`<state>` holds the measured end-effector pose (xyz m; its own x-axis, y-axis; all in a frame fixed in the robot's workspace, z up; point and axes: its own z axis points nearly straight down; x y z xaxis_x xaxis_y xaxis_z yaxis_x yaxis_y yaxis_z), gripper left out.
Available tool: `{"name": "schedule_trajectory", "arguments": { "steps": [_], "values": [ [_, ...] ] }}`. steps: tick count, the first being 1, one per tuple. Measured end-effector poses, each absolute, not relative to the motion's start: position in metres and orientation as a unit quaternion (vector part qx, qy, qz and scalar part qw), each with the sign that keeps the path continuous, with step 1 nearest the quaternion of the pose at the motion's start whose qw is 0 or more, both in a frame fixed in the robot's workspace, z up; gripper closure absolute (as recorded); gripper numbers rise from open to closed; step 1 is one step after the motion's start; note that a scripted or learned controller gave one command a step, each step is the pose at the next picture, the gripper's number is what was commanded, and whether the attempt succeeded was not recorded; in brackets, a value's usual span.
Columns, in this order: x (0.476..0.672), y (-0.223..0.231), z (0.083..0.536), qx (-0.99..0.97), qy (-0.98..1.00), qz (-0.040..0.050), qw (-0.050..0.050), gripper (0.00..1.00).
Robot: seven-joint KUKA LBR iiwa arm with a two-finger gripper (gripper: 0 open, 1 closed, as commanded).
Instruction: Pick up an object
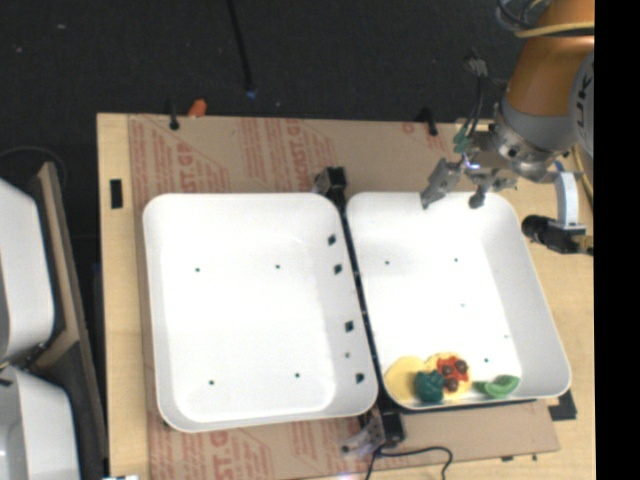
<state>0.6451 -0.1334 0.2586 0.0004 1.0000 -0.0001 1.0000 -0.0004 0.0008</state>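
Camera view: hand [455, 194] agape above right bin [520, 258]

Right bin [500, 268], near edge, toward the middle of that edge: one small cluster of objects, lying together and touching or overlapping.

- Pale yellow piece [405, 376]: flat, rounded, the largest of the group; lies on the bin floor at the cluster's left and runs partly under the others.
- Teal piece [429, 388]: lumpy, compact, resting on the yellow piece at its near side.
- Red piece [453, 367]: small, with dark spots, possibly a toy strawberry; sits just behind and right of the teal one.
- Green piece [500, 385]: small, elongated, lying flat at the cluster's right end, against the bin's near wall.
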Motion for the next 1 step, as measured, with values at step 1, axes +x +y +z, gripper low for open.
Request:
{"name": "schedule_trajectory", "arguments": {
  "steps": [1],
  "values": [
    [0.5818,-0.1314,0.2259,0.708,0.706,-0.0007,-0.001,0.00]
  ]
}}
